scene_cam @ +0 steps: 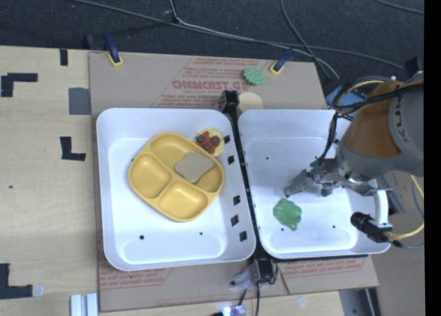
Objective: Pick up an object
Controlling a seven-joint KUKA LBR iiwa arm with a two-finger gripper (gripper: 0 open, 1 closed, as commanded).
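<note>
Camera view — left bin (pixel 117 239) holds a yellow tray (pixel 160 182); right bin (pixel 275 129) a green object (pixel 287 213); fingers' (pixel 291 189) state unclear.

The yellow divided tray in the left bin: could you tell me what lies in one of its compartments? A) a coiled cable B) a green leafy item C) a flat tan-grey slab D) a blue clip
C: a flat tan-grey slab lies inside the yellow divided tray, while the green item sits in the right bin.
</note>
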